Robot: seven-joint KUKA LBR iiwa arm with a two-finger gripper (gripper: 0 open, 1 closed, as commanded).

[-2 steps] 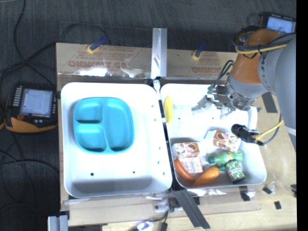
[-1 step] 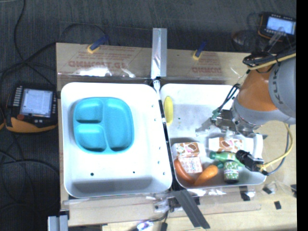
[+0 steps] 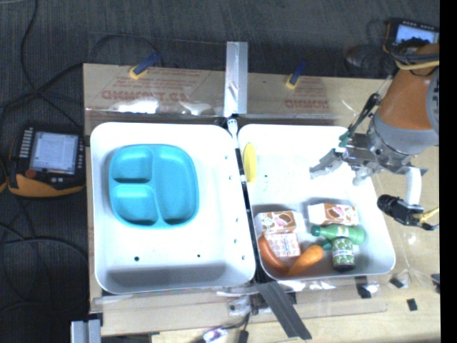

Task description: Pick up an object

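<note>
The right bin (image 3: 285, 138) holds the objects. A yellow banana (image 3: 248, 160) lies against its left wall. Clustered at the front are a brown-and-white carton (image 3: 276, 221), a second carton (image 3: 331, 212), a green bottle (image 3: 340, 233), an orange carrot (image 3: 308, 258) and a red sausage (image 3: 269, 254). My gripper (image 3: 334, 173) hangs over the bare middle-right of this bin, behind the cluster, tilted toward the left. Its fingers (image 3: 321, 165) are spread open, and nothing is between them.
The left bin (image 3: 128, 259) holds a blue divided plate (image 3: 152, 184). A metal post (image 3: 236, 77) stands behind the divide between the bins. A handheld pendant (image 3: 48, 156) lies off the bench at the left. A black fitting (image 3: 396, 207) sticks out by the right bin's right rim.
</note>
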